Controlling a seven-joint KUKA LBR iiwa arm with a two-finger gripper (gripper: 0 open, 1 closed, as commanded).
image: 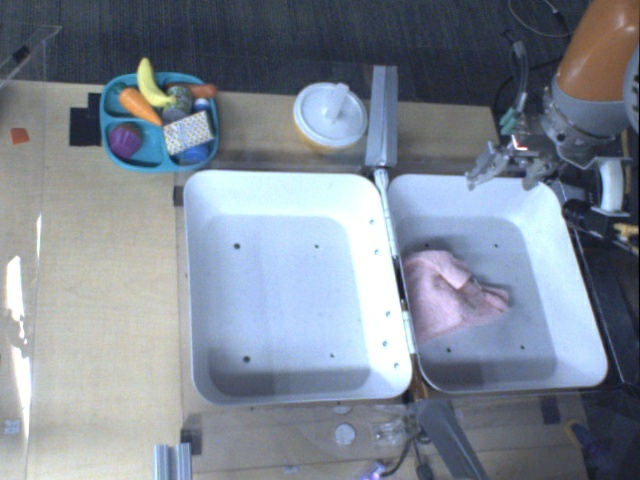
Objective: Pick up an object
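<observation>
Operator, here was your picture: 2 white bins sat side by side on the bench, and the arm (600,38) had reached in from the right, its orange band high at the top right corner. Your gripper (507,168) hung over the far rim of the right bin (575,288), up at that bin's back edge, with its 2 fingers spread apart and nothing between them. The pink cloth (450,293) lay crumpled on the floor of the right bin, pressed toward the bin's left wall and well apart from the gripper. The left bin (200,298) sat just beside it, the 2 rims touching along the middle seam. Beyond the bins, you had a blue tray (115,156) at the far left of the bench carrying 1 yellow banana (150,83), 1 orange carrot (138,104) and a few other small toy pieces too small to name. A round white lidded container (331,115) stood near the back rim of the left bin, next to a grey upright post (382,118).
</observation>
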